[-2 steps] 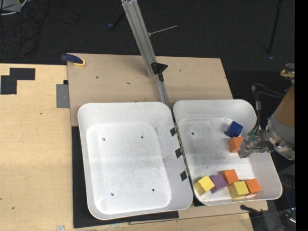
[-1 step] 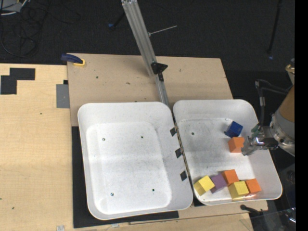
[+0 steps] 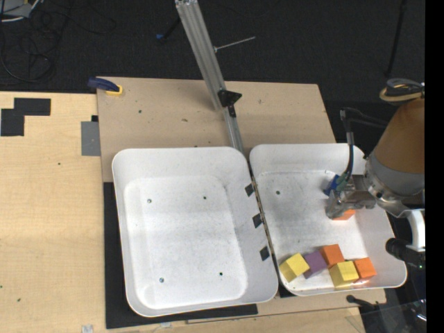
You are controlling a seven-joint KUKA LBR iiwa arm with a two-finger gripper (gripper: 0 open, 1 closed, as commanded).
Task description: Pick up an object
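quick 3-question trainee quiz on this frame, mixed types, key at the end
1. True or false: the blocks lie in the left bin.
2. Which colour appears on two blocks in the cluster? A) purple B) yellow C) green
3. Fill in: the gripper is over the ____ bin.

Key
1. False: the block cluster lies in the right bin, near its front edge; the left bin holds none.
2. B: two yellow, two orange, one purple.
3. Right: the gripper sits there, with something orange just under it.
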